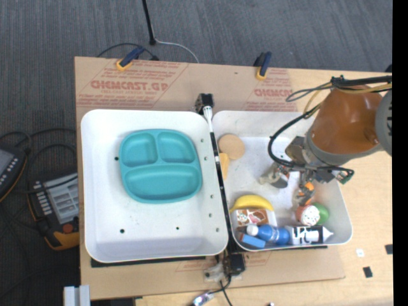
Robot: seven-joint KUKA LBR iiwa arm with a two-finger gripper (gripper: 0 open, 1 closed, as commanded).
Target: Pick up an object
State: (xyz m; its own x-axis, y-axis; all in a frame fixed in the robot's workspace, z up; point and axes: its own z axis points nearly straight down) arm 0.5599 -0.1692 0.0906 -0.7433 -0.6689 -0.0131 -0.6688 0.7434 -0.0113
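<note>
Pincer (pixel 305 187) is hovering low in the right bin (pixel 255 146), state you cannot tell | toys are crowding its front edge: yellow banana (pixel 252 203), blue bottle (pixel 268 236) | you are risking a glancing miss, objects packed touching.

Arm from the right, tool (pixel 292 182) lowered

My wrist wears a broad orange band (pixel 345 121), grey casing at its three o'clock side, and black cables (pixel 288 132) loop off at nine o'clock.
</note>
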